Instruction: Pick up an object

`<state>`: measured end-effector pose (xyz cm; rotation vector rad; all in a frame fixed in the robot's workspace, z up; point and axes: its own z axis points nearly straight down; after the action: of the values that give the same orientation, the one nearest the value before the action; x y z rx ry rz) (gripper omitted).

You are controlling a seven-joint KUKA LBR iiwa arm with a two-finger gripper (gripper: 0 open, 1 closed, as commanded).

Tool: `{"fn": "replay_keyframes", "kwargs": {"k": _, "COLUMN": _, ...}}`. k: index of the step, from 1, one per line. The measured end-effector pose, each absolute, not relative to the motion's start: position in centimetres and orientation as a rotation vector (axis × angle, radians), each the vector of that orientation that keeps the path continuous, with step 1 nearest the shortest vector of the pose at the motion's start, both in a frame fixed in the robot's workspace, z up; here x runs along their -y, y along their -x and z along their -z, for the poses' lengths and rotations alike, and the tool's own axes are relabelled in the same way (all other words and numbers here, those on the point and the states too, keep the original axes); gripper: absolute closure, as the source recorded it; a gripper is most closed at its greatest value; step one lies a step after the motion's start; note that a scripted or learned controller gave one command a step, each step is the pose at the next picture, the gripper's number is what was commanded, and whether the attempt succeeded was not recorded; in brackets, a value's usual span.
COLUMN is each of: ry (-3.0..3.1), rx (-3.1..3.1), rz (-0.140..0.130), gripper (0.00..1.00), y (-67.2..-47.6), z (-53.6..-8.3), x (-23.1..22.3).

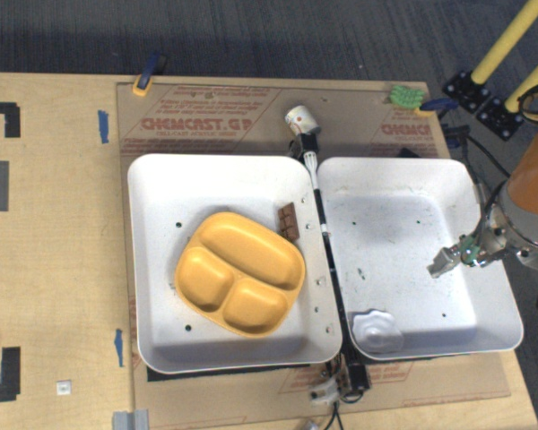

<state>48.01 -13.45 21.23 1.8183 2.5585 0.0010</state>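
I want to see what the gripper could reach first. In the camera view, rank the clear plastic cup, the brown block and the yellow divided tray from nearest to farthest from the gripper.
From the gripper:
1. Clear plastic cup, right bin, near corner.
2. Brown block, left bin, by the divider.
3. Yellow divided tray, middle of the left bin.

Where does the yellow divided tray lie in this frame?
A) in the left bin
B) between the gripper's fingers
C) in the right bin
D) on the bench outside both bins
A: the yellow tray rests on the floor of the left bin, while the gripper is over the right bin, well apart from it.
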Motion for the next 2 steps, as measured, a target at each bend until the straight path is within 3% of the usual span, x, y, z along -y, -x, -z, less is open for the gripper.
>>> {"fn": "replay_keyframes", "kwargs": {"k": 1, "ry": -1.882, "rx": -2.516, "rz": -0.001, "gripper": 1.0, "y": -48.0, "z": -21.6, "x": 6.0}}
{"fn": "replay_keyframes", "kwargs": {"k": 2, "ry": -1.825, "rx": -2.554, "rz": -0.001, "gripper": 1.0, "y": -48.3, "z": -22.4, "x": 11.4}}
